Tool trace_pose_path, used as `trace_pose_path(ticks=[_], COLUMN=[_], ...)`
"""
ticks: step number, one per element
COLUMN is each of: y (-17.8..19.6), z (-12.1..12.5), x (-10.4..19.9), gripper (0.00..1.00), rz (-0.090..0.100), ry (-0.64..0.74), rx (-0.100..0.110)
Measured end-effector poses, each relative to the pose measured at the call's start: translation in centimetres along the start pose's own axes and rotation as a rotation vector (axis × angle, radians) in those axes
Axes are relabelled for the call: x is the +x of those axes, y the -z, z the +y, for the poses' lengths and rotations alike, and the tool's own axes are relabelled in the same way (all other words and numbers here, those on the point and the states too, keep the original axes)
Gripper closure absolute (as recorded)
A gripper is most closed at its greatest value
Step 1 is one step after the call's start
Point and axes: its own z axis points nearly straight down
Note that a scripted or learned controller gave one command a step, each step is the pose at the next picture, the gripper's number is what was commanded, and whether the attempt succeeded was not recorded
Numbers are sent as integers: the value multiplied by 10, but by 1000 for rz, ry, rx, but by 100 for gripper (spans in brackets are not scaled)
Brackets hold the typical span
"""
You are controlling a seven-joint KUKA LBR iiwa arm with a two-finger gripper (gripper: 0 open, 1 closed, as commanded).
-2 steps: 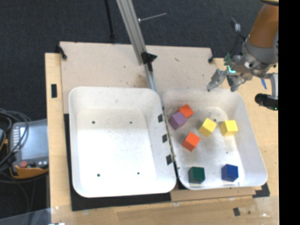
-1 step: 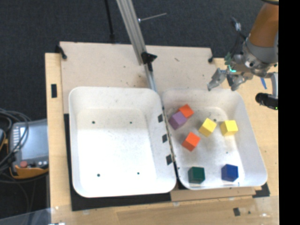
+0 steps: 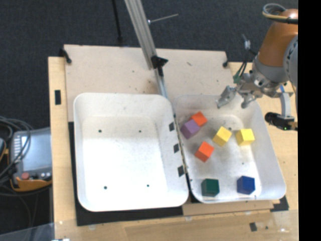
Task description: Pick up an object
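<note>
Several small blocks lie in the right bin (image 3: 268, 149): a purple block (image 3: 190, 128) touching an orange block (image 3: 199, 118), another orange block (image 3: 204, 151), two yellow blocks (image 3: 222, 135) (image 3: 245, 136), a green block (image 3: 210, 187) and a blue block (image 3: 246, 184). My gripper (image 3: 235, 98) hangs above the bin's far edge, fingers apart and pointing down-left, with nothing between them. It is up and to the right of the yellow blocks, clear of all blocks.
The left bin (image 3: 125, 149) sits beside the right one. A slanted aluminium post (image 3: 143, 31) rises from behind the bins' shared edge. A grey box with cables (image 3: 27, 154) stands off the bench at the left.
</note>
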Motion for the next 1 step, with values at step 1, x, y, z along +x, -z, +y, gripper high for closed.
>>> trace_pose_path(ticks=[1], y=[-41], z=[-1], x=[-3], gripper=[0], rz=[0], ry=[-1], rx=[-2])
